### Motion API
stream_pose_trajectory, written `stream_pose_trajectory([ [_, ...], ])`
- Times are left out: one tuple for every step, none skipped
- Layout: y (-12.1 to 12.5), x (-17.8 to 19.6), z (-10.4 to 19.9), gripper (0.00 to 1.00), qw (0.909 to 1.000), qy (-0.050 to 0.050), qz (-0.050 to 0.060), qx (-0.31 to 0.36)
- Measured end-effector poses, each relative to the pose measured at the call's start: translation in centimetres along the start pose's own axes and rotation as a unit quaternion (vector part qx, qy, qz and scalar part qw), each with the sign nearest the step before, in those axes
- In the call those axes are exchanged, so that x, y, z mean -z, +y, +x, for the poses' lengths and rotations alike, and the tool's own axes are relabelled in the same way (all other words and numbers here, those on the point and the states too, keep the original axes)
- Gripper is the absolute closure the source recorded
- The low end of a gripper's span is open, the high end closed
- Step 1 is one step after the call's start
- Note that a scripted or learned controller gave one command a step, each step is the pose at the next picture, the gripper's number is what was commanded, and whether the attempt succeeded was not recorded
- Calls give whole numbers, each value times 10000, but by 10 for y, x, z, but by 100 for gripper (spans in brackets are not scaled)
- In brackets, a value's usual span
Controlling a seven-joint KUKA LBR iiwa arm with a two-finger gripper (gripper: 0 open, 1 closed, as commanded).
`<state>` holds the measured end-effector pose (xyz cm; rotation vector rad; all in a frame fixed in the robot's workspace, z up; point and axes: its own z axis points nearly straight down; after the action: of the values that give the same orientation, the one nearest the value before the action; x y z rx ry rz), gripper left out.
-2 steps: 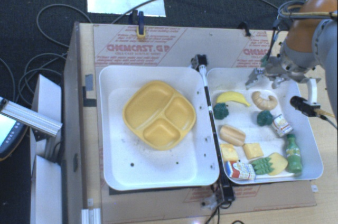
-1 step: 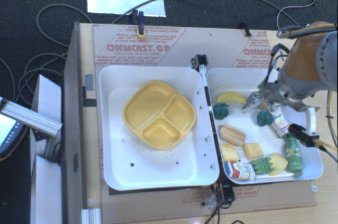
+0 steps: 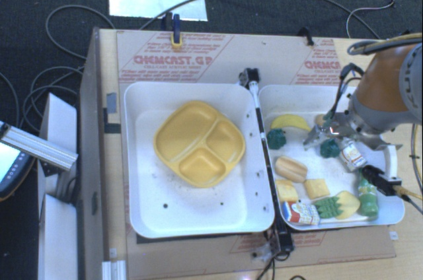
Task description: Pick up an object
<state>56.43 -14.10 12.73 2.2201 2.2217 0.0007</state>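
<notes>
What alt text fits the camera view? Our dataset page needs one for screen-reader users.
A grey and orange robot arm reaches from the right over the right white bin of toy food, including a banana and a bread roll. The left white bin holds a yellow divided plate.

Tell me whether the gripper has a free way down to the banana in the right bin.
Probably yes. The banana lies bare near the bin's far wall, nothing on top of it. The gripper hangs just beside it, and the small green broccoli piece sits apart.
</notes>
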Motion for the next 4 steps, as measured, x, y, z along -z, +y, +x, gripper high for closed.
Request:
stream_pose_trajectory([
  [55, -43, -41, 0, 10000, -3, 1, 10],
  [8, -43, -13, 0, 10000, 1, 0, 4],
  [70, -42, -66, 0, 10000, -8, -15, 13],
  [12, -43, -28, 0, 10000, 2, 0, 6],
])
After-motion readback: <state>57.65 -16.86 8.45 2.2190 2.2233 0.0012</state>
